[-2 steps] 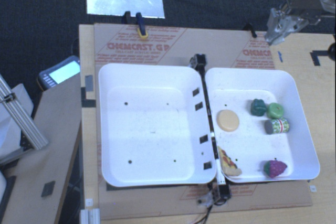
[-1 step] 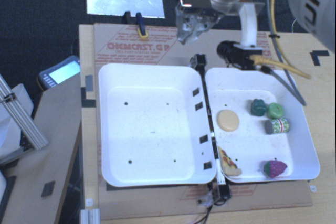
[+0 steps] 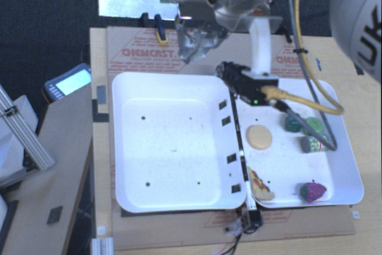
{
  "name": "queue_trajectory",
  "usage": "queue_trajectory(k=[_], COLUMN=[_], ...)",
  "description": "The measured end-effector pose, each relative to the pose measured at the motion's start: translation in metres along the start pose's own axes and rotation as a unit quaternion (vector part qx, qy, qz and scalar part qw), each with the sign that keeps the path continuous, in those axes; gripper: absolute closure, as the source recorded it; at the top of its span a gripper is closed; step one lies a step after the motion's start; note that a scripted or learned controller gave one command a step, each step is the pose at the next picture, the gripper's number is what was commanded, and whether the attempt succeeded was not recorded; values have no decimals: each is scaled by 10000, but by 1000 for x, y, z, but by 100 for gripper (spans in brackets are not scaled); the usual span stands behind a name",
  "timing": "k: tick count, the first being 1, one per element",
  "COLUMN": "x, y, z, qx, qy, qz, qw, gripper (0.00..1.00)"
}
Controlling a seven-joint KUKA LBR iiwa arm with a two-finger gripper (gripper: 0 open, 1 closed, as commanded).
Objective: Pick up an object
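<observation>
My gripper (image 3: 194, 49) hangs high over the back edge of the bench, above the seam between the two bins, with nothing seen in it. The right bin (image 3: 349, 179) holds the objects. A round tan disc (image 3: 259, 137) lies near its left wall. A teal piece (image 3: 292, 123) and a green piece (image 3: 314, 125) sit to the disc's right, with a small grey-green cylinder (image 3: 311, 144) just below them. A pink strawberry (image 3: 312, 191) rests at the front right, and a yellow-red item (image 3: 261, 184) lies at the front left by the divider.
The left bin (image 3: 125, 128) is beside the right one. A black device (image 3: 248, 86) with a yellow cable (image 3: 310, 103) and a grey cable hangs over the right bin's back. A small screen (image 3: 68, 83) and a metal rail (image 3: 24, 131) stand at the left.
</observation>
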State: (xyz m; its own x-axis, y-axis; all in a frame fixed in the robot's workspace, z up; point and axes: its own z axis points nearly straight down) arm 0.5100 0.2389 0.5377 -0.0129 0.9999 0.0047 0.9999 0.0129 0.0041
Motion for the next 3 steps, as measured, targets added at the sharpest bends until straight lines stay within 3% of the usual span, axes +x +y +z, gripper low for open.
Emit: queue_trajectory(k=[1, 2, 3], x=[-4, -4, -4], y=[3, 3, 3], z=[3, -9, -9], qx=[12, -1, 4], qy=[-17, -8, -11], qz=[48, 36, 32], qw=[10000, 10000, 10000], gripper=[0, 100, 0])
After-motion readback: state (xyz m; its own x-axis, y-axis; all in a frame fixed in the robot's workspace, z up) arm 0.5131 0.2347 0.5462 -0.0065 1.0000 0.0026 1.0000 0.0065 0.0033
